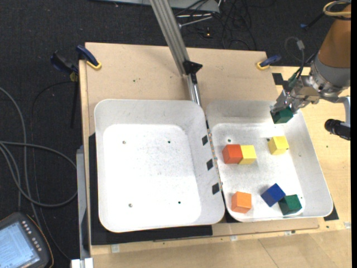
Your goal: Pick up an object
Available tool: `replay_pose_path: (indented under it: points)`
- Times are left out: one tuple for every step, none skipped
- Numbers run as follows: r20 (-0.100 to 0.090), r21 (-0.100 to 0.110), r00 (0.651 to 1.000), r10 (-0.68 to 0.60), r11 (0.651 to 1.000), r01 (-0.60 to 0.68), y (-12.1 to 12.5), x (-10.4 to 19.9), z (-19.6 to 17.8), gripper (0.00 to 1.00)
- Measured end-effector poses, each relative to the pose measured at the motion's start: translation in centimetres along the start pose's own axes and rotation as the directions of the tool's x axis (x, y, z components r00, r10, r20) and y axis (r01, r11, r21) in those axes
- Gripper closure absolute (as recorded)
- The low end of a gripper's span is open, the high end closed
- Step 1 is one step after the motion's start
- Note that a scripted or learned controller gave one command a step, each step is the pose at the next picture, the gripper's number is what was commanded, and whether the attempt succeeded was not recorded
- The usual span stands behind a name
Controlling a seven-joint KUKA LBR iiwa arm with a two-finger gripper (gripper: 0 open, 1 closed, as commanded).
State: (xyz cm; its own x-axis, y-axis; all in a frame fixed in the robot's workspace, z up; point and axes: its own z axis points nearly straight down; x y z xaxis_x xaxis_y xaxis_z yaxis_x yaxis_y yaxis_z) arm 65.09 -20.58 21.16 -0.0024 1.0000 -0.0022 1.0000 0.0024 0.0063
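A small dark-green cube (pixel 282 115) sits gripped between the arm's fingers (pixel 284 109), raised over the right white plastic bin's (pixel 316 166) far rim. A steady, straight lift should keep it secure. Below the fingers lies a yellow cube (pixel 278 144); beyond them, bare wooden bench (pixel 234 71) offers room.

Bins (pixel 111 149) — matt white plastic.

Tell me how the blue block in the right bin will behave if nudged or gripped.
The blue block looks rigid and flat-faced, so it should slide, not roll. It touches a green block, which would likely shift too. Probably light for its size.
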Motion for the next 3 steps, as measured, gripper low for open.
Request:
replay_pose_path:
  points:
    - [-0.004, 0.007, 1.000, -0.004, 1.000, 0.004, -1.3, 4.6, -1.1, 1.00]
    - [-0.004, 0.009, 1.000, -0.005, 1.000, 0.005, -2.1, 9.9, -1.0, 1.00]
    - [-0.004, 0.007, 1.000, -0.006, 1.000, 0.006, -4.1, 15.2, -1.6, 1.00]
